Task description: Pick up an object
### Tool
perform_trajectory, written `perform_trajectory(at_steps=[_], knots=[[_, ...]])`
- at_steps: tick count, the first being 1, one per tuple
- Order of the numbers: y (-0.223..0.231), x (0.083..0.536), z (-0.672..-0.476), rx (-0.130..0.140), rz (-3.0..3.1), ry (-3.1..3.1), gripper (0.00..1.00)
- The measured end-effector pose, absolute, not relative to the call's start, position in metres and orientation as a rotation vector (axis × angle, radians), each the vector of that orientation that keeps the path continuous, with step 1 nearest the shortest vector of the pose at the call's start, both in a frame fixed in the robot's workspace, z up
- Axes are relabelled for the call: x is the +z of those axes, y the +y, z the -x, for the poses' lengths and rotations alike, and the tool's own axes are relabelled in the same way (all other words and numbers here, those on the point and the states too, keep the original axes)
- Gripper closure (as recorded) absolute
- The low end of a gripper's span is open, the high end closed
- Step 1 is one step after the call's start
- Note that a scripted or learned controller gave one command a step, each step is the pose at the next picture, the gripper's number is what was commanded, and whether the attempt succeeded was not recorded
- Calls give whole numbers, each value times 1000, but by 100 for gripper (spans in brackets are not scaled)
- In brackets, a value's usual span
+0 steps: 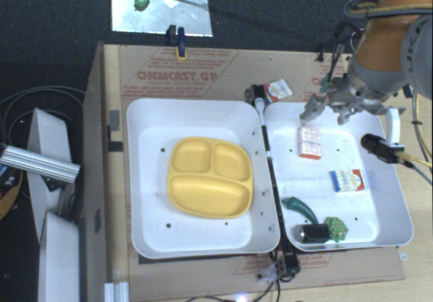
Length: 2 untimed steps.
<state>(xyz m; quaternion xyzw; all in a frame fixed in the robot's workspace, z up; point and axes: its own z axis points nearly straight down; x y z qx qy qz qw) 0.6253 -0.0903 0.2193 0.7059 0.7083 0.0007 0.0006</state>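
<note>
Hovering over the right bin (399,226): pincer (327,108), fingers spread, nothing between them, poised above the red-and-white packet (310,143), likely the pick. Blue-striped packet (348,180) and green broccoli toy (336,228) lie apart. Left bin (145,158): yellow divided plate (209,177).

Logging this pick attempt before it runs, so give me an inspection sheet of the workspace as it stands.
Surface: two white bins, left bin, right bin, on a cardboard sheet.
Job's things: red-white packet, blue-white packet, green-handled tool, green toy, black cylinder in the right bin.
Clutter: yellow divided tray in the left bin; small packet outside the bins.
Grippers: gripper above the right bin's far edge, nothing between its fingers.
Cables: black loops at left.
Surroundings: dark carpet.
</note>
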Motion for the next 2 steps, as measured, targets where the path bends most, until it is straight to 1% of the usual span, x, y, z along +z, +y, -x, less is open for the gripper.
perform_trajectory(at_steps=[1, 2], knots=[[-126, 87, -605, -1, -2221, 2222, 0], [-103, 85, -650, 4, -2215, 2224, 0]])
